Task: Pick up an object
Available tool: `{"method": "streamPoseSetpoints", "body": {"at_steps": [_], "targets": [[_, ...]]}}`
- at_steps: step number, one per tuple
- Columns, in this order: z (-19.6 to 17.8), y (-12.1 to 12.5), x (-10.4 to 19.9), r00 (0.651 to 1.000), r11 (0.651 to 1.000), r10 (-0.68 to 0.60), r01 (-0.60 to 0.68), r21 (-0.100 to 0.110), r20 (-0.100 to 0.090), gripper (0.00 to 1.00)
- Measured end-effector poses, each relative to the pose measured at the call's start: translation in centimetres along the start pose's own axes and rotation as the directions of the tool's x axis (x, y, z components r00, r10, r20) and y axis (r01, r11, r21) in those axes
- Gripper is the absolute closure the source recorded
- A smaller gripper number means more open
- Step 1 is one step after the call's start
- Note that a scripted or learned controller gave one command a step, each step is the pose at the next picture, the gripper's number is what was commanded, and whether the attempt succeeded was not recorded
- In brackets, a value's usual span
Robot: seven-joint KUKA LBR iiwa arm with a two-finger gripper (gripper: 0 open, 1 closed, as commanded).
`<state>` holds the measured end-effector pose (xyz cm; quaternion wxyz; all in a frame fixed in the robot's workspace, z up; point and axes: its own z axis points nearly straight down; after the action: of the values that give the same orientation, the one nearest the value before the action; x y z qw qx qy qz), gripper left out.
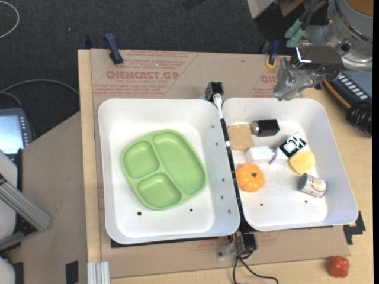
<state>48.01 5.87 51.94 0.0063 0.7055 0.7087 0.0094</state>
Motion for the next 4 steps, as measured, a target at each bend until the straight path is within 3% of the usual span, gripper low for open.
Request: {"method": "streamPoseSetpoints", "body": {"at_steps": [1,2,3,4], "targets": [[14.1,-0.3,2.7,1.0,0.999,0.003,-0.003,0.037,0.007,1.0],[12.3,0.0,2.5,1.0,1.0,0.003,-0.004,0.019,0.004,1.0],[8.8,-0.3,-4.2,1.0,1.0,0.012,-0.012,0.016,0.006,1.0],[11.0,-0.3,-11.3,1.0,1.0,0.013,-0.013,0.025,0.006,1.0]]}}
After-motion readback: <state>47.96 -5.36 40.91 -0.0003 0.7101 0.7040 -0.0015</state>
